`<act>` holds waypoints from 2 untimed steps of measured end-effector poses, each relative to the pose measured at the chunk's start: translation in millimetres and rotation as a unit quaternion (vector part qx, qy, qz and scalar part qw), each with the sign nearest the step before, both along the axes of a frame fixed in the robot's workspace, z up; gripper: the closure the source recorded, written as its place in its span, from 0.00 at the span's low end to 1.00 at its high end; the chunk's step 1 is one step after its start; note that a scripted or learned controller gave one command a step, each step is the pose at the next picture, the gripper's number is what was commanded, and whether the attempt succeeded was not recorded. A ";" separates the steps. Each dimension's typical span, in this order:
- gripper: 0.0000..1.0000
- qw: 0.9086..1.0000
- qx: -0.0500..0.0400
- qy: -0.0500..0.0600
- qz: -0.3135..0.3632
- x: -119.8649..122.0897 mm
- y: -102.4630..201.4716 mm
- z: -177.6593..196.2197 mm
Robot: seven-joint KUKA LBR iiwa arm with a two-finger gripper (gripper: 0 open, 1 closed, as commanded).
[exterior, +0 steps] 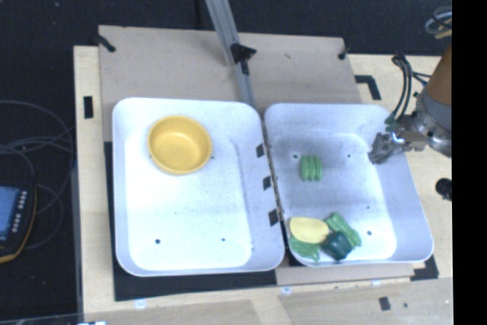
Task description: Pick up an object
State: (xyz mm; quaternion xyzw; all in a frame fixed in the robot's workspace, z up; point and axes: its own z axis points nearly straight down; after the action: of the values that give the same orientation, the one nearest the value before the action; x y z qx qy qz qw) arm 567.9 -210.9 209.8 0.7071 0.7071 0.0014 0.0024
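Hovering hand above right bin; yellow bowl sits well apart.

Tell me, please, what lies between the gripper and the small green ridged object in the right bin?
Nothing: the camera view shows bare white bin floor between the gripper and green ridged object.

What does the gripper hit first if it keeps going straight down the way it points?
Probably the bare floor of the right white bin near its right wall. The gripper sits right of the small ribbed green object, so that looks missed, though depth is unclear.
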 end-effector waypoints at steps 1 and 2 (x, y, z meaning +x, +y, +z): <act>1.00 1.000 0.001 0.002 0.002 20.2 51.7 -4.3; 1.00 1.000 0.001 0.002 0.002 24.9 102.2 5.4</act>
State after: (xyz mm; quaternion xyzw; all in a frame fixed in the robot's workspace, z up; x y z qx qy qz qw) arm 592.8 -108.7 215.2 0.7059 0.7083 0.0007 -0.0002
